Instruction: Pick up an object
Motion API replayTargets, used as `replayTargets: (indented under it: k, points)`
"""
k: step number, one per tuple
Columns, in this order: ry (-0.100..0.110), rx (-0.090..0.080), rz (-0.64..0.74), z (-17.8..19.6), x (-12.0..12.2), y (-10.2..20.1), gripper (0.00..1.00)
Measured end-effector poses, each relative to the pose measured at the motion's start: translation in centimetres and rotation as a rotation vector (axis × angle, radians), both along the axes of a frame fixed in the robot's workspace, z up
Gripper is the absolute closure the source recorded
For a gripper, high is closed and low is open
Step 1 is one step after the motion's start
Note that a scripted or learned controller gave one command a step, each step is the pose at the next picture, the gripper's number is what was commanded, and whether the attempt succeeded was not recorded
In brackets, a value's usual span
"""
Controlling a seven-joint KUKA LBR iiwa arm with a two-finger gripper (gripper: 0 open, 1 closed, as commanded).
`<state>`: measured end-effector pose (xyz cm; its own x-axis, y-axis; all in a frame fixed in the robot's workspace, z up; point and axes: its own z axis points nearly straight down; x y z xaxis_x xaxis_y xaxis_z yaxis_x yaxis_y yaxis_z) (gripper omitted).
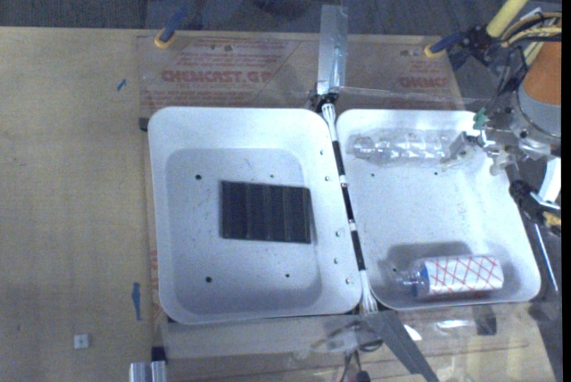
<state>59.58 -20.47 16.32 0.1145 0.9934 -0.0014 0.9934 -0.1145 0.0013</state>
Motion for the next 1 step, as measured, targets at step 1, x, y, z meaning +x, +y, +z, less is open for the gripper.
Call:
replayTargets:
  k: [1]
  points:
    - [0.001, 0.001, 0.108, -6.76, -4.28, 6.67, 0.0]
